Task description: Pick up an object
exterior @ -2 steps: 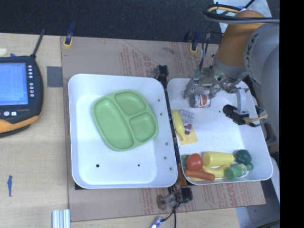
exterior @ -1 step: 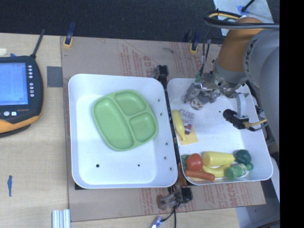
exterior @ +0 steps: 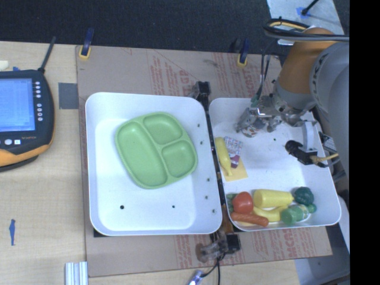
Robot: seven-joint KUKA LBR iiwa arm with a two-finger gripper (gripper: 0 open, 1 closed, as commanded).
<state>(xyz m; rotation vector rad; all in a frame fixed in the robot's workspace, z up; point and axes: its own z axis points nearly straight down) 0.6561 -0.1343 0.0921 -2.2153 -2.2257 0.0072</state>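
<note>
A pale wooden desk [exterior: 35,218] carries a brown cardboard sheet [exterior: 148,64], and two shallow white plastic bins sit side by side on the sheet. The left bin [exterior: 107,212] holds a light green three-compartment plastic plate [exterior: 155,150], which lies flat slightly toward 12 o'clock of the bin's middle. The right bin [exterior: 267,165] touches the left bin along its 9 o'clock wall.

The grey arm with its orange band [exterior: 309,64] comes in from 3 o'clock and reaches over the right bin's 12 o'clock end. Its gripper [exterior: 256,122] hangs low there, near the bin floor. I cannot tell whether it is set wide or narrow, nor whether anything sits in it.

An orange-rimmed handheld control pad with a blue screen [exterior: 21,117] rests on the desk, well apart from the left bin at 9 o'clock.

A flat yellow packet [exterior: 224,156] lies at 7 o'clock of the gripper, against the right bin's 9 o'clock wall. Along the 6 o'clock wall a cluster of toy foods lies touching:
- A long yellow plastic vegetable [exterior: 273,198] in the middle.
- A green plastic broccoli [exterior: 303,196] at its 3 o'clock.
- A round red plastic tomato [exterior: 241,202] at its 9 o'clock.
- An orange plastic carrot [exterior: 249,219] just beside the tomato at 6 o'clock.
</note>
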